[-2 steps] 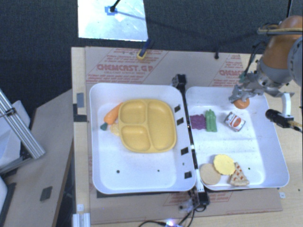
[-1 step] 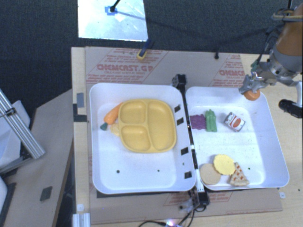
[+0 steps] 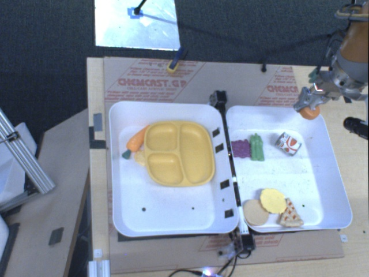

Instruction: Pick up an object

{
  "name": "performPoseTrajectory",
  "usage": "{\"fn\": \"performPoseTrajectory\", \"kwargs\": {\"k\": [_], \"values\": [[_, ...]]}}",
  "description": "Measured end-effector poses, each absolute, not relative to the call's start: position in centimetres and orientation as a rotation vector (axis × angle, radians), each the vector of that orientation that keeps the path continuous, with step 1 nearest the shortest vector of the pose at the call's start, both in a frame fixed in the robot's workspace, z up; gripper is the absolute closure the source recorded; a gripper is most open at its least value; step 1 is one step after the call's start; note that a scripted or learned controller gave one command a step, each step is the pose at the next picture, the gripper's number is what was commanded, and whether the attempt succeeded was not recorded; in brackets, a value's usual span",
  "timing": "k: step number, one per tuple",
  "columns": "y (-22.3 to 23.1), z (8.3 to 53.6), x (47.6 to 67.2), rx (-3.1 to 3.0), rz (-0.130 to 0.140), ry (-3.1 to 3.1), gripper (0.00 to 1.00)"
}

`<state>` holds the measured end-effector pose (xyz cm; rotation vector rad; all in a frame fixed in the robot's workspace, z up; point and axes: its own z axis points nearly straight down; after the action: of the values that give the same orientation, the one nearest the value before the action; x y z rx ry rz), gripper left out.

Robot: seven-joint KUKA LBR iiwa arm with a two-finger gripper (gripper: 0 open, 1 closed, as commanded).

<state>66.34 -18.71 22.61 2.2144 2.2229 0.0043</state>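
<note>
While my arm hangs over the far right corner of the desk (image 3: pixel 69 154), I read the scene from the left. In the left bin (image 3: pixel 173 212) a yellow tray (image 3: pixel 176 153) with three compartments lies near the middle, and a carrot (image 3: pixel 136 138) rests against its left edge, long axis slanting from lower left to upper right, green end low. Across the divider, in the right bin (image 3: pixel 323 178), purple grapes (image 3: pixel 241 149) and a green piece (image 3: pixel 256 147) sit side by side, touching. A small red-and-white carton (image 3: pixel 287 143) lies just right of them, tilted. Along the near edge lie a tan disc (image 3: pixel 255 213), a yellow disc (image 3: pixel 273 201) and a pizza slice (image 3: pixel 290 214), packed close.

My pincer (image 3: pixel 310 104) sits at the bin's far right corner with an orange ball (image 3: pixel 311 112) right at its tips; I judge it clenched on the ball, though the fingers are small here. That ball is my likeliest object, directly under me. The carton is next nearest, lying toward the near left of the pincer.
</note>
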Motion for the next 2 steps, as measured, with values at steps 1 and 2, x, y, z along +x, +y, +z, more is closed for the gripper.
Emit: {"fn": "performPoseTrajectory", "kwargs": {"k": [1, 2], "values": [[-13.5, 21.8, 65.8, 2.211, 0.004, 2.231, 1.0], [-7.7, 21.3, 64.6, 2.212, 0.003, 2.233, 1.0]]}}
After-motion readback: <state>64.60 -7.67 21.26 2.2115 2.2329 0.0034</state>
